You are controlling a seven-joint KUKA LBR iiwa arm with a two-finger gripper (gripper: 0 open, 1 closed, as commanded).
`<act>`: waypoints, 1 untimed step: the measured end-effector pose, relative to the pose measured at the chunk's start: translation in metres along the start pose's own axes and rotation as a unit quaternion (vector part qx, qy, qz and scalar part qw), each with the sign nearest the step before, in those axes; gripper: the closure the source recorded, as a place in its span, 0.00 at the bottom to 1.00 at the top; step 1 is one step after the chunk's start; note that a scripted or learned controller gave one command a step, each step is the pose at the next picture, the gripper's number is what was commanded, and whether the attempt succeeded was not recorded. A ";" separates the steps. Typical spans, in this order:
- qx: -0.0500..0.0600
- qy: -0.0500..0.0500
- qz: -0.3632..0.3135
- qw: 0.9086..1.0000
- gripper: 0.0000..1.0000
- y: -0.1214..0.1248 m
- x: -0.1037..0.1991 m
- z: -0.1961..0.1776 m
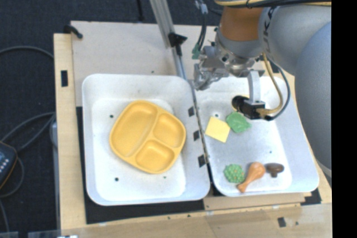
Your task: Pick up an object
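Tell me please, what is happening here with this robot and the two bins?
The arm's gripper hangs over the far left corner of the right bin, holding nothing visible. That bin holds a yellow square, a green leaf piece, a green bumpy piece, a drumstick and a brown piece. The left bin holds a yellow divided plate.

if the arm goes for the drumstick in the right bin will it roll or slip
The drumstick looks like smooth moulded plastic, so probably light, stiff and a bit slippery. Its rounded body may roll when nudged. It lies close to the green piece, so a push could shove both.
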State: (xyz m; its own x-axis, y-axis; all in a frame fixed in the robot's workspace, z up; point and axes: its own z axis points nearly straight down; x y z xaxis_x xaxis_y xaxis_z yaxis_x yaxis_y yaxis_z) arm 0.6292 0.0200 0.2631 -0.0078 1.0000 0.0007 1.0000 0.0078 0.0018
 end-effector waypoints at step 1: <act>0.001 0.000 0.000 1.000 1.00 0.020 0.054 0.017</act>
